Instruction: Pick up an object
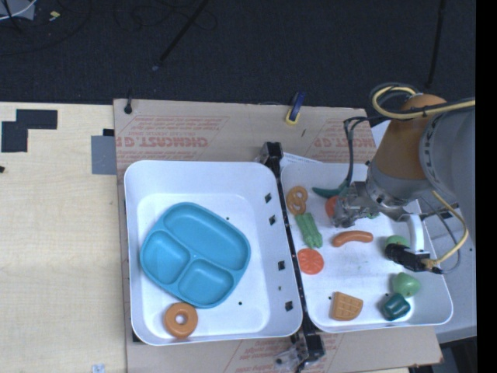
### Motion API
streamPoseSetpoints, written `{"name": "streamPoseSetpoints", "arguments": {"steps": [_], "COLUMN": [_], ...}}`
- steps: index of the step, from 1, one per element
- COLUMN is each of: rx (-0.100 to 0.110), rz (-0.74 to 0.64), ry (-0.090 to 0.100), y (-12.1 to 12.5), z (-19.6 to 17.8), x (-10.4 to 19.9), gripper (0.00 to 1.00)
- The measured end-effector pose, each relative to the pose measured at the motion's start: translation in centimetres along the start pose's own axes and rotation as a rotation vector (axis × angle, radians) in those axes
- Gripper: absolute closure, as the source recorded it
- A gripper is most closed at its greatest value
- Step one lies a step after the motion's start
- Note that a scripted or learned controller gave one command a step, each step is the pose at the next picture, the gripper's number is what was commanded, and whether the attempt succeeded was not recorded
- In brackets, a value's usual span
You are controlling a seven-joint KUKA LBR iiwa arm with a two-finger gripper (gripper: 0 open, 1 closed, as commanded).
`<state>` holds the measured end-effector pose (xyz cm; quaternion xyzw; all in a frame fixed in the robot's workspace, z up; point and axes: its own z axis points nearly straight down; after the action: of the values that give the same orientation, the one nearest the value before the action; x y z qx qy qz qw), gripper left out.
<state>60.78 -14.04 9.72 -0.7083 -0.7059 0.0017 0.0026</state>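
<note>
My gripper point(347, 212) hangs low over the right bin point(365, 317), near its upper middle. Just below it lies an orange-red sausage point(353, 238). A small red piece point(331, 206) and a dark green leafy piece point(330, 190) sit at its left side. Further left are a pretzel point(297, 200), a green pickle point(309, 229) and a red-orange slice point(311, 262). A waffle point(345, 306), a teal block point(395, 308) and a green round piece point(404, 284) lie along the bin's front. I see nothing held between the fingers.
The left bin point(155, 181) holds a blue divided plate point(196, 252) and a donut point(181, 319) at its front. A dark green item point(397, 243) lies by the right bin's right side, next to the arm's cables. The grey arm point(419, 154) covers the bin's upper right corner.
</note>
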Motion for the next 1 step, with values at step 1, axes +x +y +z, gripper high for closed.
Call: {"name": "streamPoseSetpoints", "arguments": {"steps": [1], "rx": [-0.006], "rz": [0.000], "ry": [-0.001], "y": [0.24], "z": [-4.25], "x": [-0.29], "gripper": [1.00]}}
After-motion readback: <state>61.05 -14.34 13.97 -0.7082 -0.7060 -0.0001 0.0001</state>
